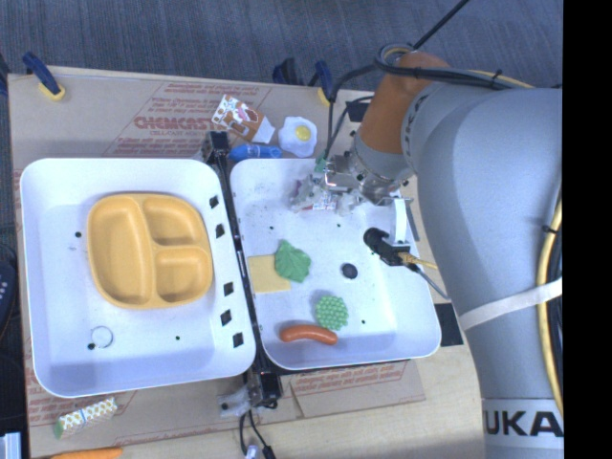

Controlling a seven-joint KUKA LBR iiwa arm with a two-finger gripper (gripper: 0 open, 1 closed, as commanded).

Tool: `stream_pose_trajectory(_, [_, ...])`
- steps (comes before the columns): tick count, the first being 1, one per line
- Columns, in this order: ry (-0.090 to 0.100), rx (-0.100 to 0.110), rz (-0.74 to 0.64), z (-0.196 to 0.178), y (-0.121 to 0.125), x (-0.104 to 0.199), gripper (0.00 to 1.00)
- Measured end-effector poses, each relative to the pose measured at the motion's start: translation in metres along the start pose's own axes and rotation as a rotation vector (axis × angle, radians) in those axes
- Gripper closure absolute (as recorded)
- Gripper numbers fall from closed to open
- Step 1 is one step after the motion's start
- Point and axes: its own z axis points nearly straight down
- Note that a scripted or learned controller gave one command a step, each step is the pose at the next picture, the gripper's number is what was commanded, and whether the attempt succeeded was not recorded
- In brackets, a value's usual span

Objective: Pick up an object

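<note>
The grey arm [497, 256] comes in from the right and bends down over the right bin [421, 328], its orange band [392, 113] above the wrist. The gripper [325, 194] is low over the far part of this bin, near the far wall; how wide the claw stands cannot be told, and nothing can be seen held in it. In the right bin lie a green leaf piece [293, 261] near the middle, a pale yellow slice [263, 273] touching the leaf on its left, a round green dotted piece [331, 310] nearer the front, and a small dark disc [349, 272]. A sausage [308, 334] lies near the front wall, its long axis running left to right, almost along that wall. The left bin [48, 352] holds a yellow divided tray [148, 249].
</note>
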Motion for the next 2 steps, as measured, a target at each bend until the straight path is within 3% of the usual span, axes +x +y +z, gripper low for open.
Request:
stream_pose_trajectory(1, [0.001, 0.002, -0.007, -0.01, 0.0, 0.002, 1.0])
stream_pose_trajectory(2, [0.001, 0.004, 0.319, -0.091, -0.058, 0.029, 1.0])
